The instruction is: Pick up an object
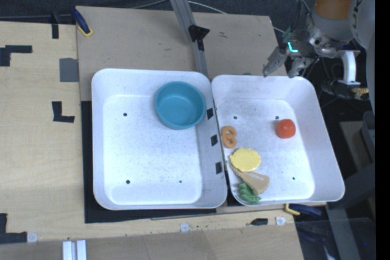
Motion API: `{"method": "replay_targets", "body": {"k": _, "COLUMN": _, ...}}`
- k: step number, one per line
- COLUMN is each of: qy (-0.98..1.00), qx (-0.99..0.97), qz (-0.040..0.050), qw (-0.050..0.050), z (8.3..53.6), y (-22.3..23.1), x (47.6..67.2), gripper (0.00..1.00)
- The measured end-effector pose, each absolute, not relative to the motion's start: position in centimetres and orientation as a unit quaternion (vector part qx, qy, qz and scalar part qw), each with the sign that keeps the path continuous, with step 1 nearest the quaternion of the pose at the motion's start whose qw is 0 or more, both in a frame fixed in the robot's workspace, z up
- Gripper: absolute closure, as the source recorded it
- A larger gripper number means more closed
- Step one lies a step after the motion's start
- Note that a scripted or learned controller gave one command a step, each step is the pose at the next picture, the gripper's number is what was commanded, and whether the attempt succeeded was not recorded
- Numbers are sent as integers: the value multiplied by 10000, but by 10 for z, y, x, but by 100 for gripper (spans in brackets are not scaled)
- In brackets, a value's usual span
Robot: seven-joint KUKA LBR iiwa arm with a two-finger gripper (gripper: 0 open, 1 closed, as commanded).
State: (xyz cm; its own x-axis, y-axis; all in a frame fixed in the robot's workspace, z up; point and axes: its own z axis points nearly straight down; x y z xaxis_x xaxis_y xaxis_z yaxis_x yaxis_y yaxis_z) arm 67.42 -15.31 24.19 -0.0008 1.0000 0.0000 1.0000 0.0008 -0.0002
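- On the bench sit two white bins side by side, and I am steering the arm from far away.
- At the top right, the gripper hangs just past the far edge of the right bin. Its two fingers look spread apart, and I see nothing between them.
- Over in the left bin sits a blue bowl, close to the far wall.
- Down in the right bin are small things. A red ball lies by itself, well apart from the others.
- An orange ring lies near the wall between the bins. Just below it are a yellow disc, a tan wedge and a green piece, all packed together and touching.
- I think nothing is picked up yet, so the reach is only starting.
- My best pick is the red ball. It is the nearest thing to the gripper and has bare floor all around it.
- To do it well, I want to bring the gripper right above the ball first, then go straight down with the fingers wide.
- A ball can roll, so I should close slowly with one finger on each side of its middle.
- I would leave the packed pile alone, because the fingers could bump two things at once.
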Motion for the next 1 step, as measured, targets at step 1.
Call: {"method": "replay_targets", "body": {"k": 1, "qy": -7074, "qx": -7068, "qz": 1, "qw": 1, "z": 242, "y": -153, "x": 674, "gripper": 0}}
